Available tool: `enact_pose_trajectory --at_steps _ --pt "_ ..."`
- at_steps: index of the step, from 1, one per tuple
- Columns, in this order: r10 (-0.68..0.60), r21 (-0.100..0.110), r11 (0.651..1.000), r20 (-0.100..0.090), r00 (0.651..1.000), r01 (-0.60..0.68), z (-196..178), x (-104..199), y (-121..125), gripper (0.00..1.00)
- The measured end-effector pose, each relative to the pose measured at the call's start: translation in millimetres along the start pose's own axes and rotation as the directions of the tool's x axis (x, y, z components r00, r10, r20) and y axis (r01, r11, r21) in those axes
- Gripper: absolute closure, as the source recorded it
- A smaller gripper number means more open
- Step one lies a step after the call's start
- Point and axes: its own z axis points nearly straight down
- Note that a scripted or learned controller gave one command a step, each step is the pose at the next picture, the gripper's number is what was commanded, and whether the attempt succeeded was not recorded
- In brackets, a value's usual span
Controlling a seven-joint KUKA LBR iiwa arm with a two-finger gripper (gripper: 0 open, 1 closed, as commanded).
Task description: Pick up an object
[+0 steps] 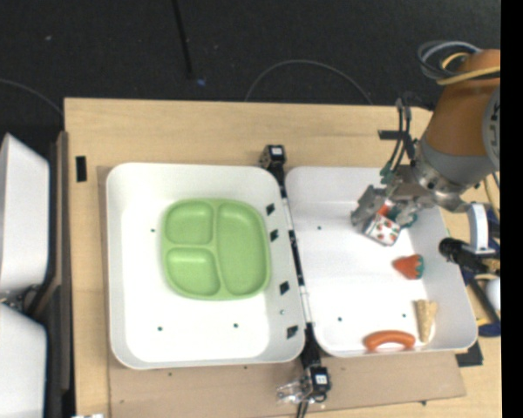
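Observation:
My gripper [377, 214] hangs over the back right part of the right bin [331, 233], at the end of the grey arm with the orange band. Right at its tip is a small white object with red and green spots [385, 230]; whether it is gripped or just lies under the gripper I cannot tell. A red strawberry-like toy [408, 266] lies a little nearer the front. Further forward lie a beige cone-shaped piece [426, 319] and an orange curved piece [389, 341], at the bin's front right corner.
The left bin [131, 320] holds a green divided plate [216, 247] at its middle. A black-clipped divider [288, 251] runs between the two bins. The wooden bench [174, 129] surrounds both, and cables trail across the dark floor behind.

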Motion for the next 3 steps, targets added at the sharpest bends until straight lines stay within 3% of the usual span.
enact_pose_trajectory --at_steps 1,2,3 --pt "-0.003 -0.013 1.000 0.002 1.000 0.003 -7.3 0.2 2.8 0.00" --pt "0.000 -0.010 1.000 0.003 1.000 0.000 36.2 -2.9 8.3 0.00" --pt "-0.001 -0.009 1.000 0.003 1.000 0.001 86.1 -7.5 -1.1 0.00"
